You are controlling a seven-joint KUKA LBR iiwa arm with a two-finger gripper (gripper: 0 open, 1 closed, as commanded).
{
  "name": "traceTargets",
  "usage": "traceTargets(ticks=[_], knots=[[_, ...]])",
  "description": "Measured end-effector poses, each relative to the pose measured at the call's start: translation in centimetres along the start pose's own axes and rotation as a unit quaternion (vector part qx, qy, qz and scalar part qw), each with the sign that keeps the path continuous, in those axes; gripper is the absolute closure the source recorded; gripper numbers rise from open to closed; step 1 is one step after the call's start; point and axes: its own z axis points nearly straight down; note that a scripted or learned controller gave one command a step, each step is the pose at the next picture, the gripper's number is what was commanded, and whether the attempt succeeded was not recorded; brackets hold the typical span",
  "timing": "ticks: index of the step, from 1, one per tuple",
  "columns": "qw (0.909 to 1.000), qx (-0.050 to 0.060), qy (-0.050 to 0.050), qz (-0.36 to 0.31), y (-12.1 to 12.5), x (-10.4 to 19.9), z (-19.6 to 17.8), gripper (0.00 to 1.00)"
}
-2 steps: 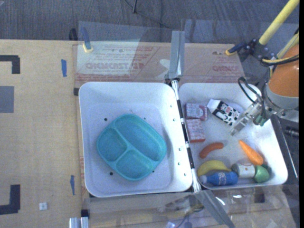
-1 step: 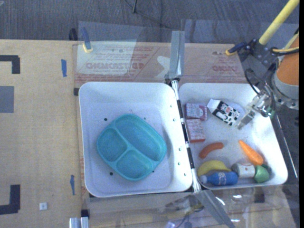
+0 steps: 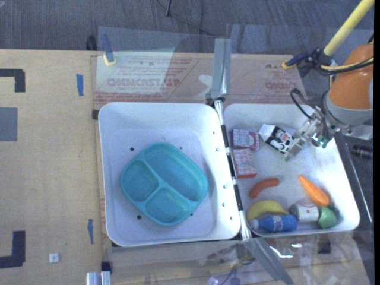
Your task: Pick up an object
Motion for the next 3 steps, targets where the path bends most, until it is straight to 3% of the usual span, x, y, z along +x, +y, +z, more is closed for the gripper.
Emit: traceTargets(ticks=[1, 2, 3], knots=[[1.0000, 0.000, 0.002, 0.001, 3.7, 0.3, -8.2, 0.00], [0.9999, 0.000, 0.001, -0.016, -0.4, 3.6, -0.8, 0.00], [0.9994, 0.000, 0.001, 0.035, 0.4, 0.8, 0.1, 0.00]])
